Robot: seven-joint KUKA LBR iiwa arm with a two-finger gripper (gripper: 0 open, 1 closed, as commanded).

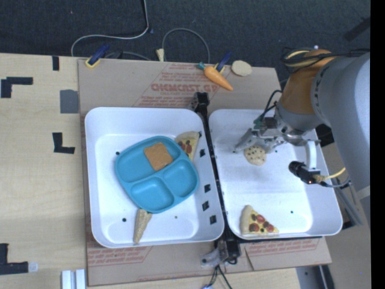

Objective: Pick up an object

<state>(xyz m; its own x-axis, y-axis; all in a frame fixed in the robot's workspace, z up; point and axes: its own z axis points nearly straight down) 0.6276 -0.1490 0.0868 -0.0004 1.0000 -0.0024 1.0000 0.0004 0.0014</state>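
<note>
On the bench, from large to small:
Arm: the grey arm (343,101) reached in from the right and leaned over the far part of the right bin (283,188).
Left bin: the left bin (99,161) held a blue tray (157,176) with a square cracker (159,156) in its far compartment, a pizza slice (188,142) at the tray's far right, and a cone (141,224) at its near side.
Gripper: the gripper (258,138) hung just above the cookie; whether the pincer was open or closed, I cannot tell.
Task thing: the cookie (255,155) lay in the far part of the right bin, just near of the gripper.
How to do it well: I judge the fingers should come straight down on both sides of the cookie and close low, because it is flat.
Other things: a second pizza slice (257,221) lay at the near wall, well apart; a carrot (216,77) lay outside, far of the bins.
In the way: nothing stood beside the cookie.
</note>
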